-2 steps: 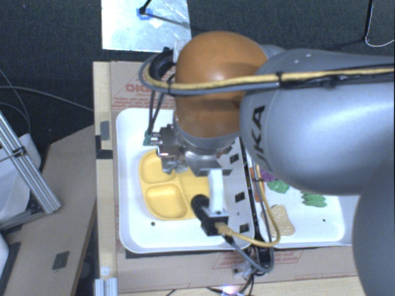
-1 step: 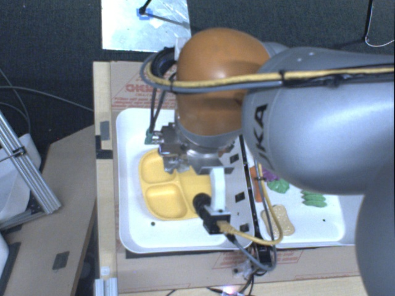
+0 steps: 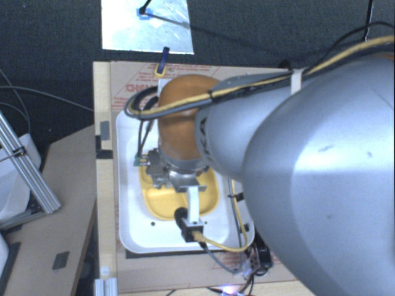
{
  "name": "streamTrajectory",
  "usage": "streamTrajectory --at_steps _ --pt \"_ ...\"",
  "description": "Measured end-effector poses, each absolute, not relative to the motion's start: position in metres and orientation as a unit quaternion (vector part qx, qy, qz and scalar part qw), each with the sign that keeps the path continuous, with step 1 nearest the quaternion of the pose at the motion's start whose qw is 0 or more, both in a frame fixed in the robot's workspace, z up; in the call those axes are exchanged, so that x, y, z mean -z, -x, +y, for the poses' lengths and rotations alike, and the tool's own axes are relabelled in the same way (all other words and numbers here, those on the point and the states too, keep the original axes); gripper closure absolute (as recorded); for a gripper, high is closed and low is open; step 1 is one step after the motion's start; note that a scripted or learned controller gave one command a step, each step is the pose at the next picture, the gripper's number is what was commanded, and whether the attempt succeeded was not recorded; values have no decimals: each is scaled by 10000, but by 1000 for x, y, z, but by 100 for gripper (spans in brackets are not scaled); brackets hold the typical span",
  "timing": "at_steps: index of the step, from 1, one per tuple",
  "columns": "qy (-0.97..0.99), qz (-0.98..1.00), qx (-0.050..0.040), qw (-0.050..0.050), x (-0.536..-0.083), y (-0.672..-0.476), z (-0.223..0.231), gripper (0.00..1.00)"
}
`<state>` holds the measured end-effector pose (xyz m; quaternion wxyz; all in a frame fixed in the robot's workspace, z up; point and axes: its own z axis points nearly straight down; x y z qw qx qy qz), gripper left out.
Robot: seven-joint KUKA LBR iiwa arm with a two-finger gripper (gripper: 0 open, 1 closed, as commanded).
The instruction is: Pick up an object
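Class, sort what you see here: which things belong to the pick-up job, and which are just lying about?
Part of the job:
- arm's gripper, lowered into the bin
- yellow object under it
- white bin holding that object

Just lying about:
- blue pen-like item beyond the bin
- shiny sheet on the dark floor
- metal frame at left

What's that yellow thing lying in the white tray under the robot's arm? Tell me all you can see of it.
The yellow object looks like smooth, glossy plastic with rounded edges, perhaps a shallow dish or mould; its exact shape is hard to tell. It lies flat on the floor of the white bin, toward the near end. The arm's wrist and gripper sit directly over its middle, hiding much of it, so only its left side and lower rim show. Whether the gripper touches it cannot be seen.
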<state>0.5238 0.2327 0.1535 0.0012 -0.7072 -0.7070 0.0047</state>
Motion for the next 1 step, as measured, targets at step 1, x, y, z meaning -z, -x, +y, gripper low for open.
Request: streamTrajectory --at_steps 1 --pt "7055 -7087 22 1 -248 -485 235 100"
